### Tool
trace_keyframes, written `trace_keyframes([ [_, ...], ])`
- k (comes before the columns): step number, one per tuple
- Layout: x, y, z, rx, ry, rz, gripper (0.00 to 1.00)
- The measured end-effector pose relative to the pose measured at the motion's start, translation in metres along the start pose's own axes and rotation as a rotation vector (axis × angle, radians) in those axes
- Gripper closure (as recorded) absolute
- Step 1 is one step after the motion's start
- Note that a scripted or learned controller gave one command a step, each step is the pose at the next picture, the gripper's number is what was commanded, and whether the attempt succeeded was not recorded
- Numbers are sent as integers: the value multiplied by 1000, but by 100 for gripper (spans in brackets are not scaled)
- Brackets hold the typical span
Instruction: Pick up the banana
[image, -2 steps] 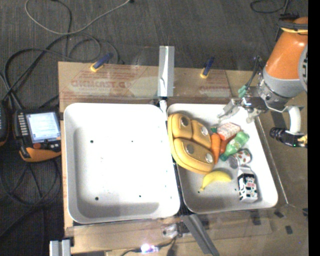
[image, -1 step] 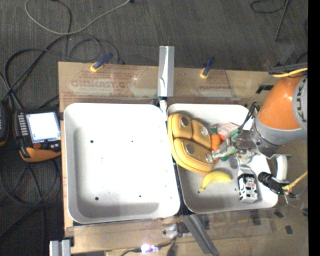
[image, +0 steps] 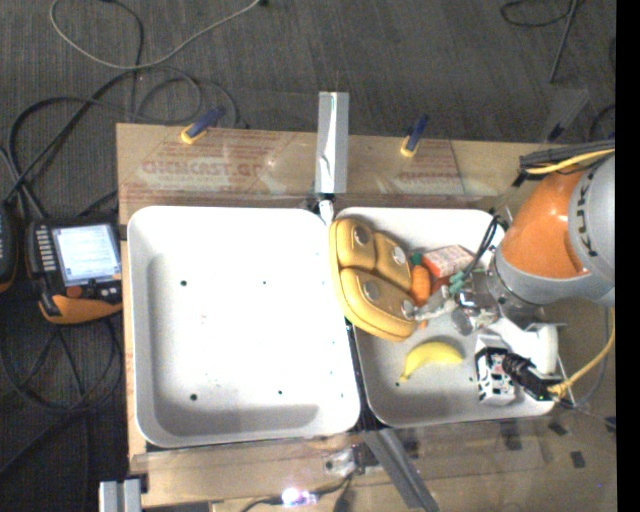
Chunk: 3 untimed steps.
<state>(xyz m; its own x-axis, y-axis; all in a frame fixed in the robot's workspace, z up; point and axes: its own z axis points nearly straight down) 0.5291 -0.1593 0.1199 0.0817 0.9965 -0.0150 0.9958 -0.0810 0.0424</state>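
Banana (image: 434, 356) lies loose on the right bin's (image: 400, 410) floor toward its front edge, just beside the yellow toy (image: 372, 280). Gripper (image: 468, 305) hovers near it; finger state can't be told.

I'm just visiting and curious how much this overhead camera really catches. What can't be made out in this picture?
- Gripper: in the camera view the wrist's bulk and cables cover it, so open or shut cannot be told.
- Small orange and red items beside the yellow toy: too small and partly under the arm to identify.
- White object right of the banana: blurred, partly covered by cables.
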Motion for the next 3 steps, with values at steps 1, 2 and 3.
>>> trace_keyframes([
  [1,8,-26,7,-34,-14,-131,0],
  [2,22,-42,28,24,10,-239,0],
  [3,24,-41,20,25,16,-241,100],
])
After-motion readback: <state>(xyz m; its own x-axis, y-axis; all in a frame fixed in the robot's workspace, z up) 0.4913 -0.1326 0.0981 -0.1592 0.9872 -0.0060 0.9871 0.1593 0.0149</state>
